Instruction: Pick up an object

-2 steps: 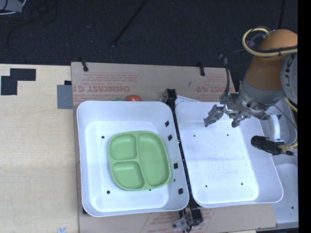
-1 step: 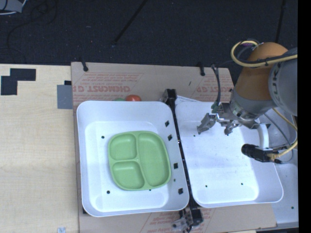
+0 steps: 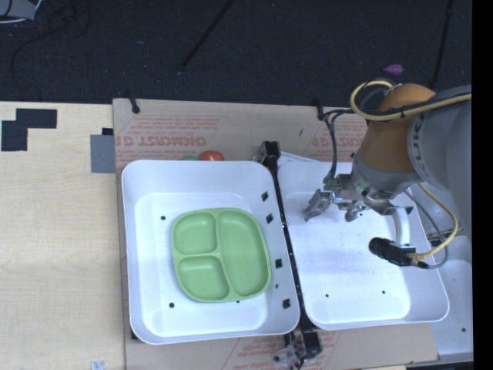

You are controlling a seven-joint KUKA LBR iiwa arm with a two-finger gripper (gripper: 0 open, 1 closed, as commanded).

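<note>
1. Nothing is picked up yet; my gripper (image 3: 333, 204) hangs spread apart over the right bin (image 3: 362, 299), with nothing between its fingers
2. The whole grasp is left to do, as I judge it
3. The green plate (image 3: 220, 253) lies flat in the left bin (image 3: 146, 206), well apart from my gripper, across the divider to its left

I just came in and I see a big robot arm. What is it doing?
The robot arm is reaching over the right white bin, and its gripper hangs above the bin's floor with nothing between its fingers. A green plate with three sections lies in the left white bin, untouched. Something small and orange-red peeks out behind that bin. Nothing has been picked up yet.
</note>
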